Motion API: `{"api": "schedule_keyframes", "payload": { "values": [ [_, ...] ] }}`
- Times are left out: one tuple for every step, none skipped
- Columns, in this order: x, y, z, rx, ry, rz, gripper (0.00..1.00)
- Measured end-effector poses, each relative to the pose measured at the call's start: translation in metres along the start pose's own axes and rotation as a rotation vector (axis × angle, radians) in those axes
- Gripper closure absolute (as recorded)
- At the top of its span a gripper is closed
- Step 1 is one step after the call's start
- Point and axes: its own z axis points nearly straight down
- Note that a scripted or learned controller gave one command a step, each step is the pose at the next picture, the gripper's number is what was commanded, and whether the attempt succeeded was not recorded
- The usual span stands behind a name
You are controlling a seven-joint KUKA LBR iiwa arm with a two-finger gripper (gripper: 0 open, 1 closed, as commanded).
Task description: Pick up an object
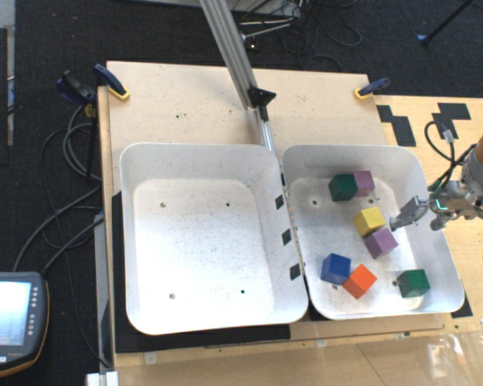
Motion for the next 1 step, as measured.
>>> {"api": "schedule_keyframes", "payload": {
  "values": [
    [0.0001,0.0011,-0.0025,-0.005,-0.002,-0.001,0.0]
  ]
}}
